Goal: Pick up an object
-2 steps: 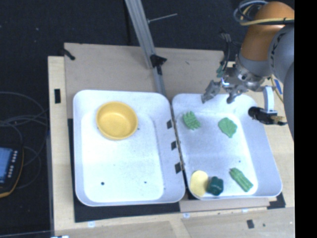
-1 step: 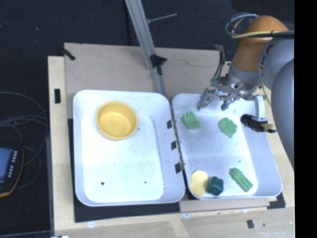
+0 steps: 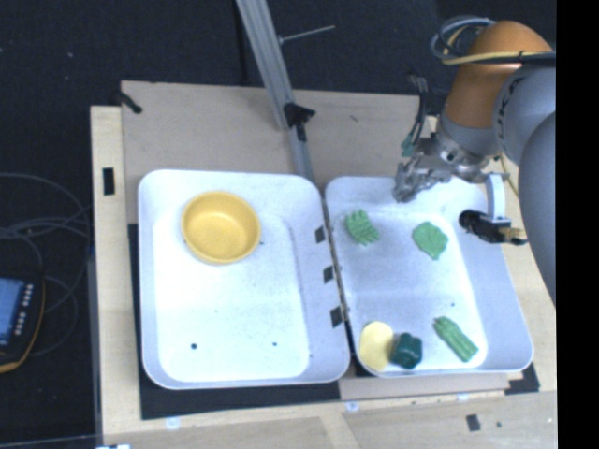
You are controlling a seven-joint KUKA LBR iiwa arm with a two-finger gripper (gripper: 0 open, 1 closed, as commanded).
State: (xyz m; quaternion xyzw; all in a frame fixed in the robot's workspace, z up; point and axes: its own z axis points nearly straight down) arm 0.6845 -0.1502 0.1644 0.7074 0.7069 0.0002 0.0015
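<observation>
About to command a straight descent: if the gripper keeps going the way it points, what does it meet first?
Probably bare floor of the right bin near its back edge. The gripper points down there; depth is unclear.

Single fixed camera above bench; slanted downward; both bins visible

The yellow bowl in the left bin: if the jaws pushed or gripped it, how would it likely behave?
The yellow bowl sits upright, so it probably slides rather than rolls. It looks thin-walled plastic, likely light. Its smooth round rim may slip from a side pinch; gripping across the wall seems safer.
</observation>
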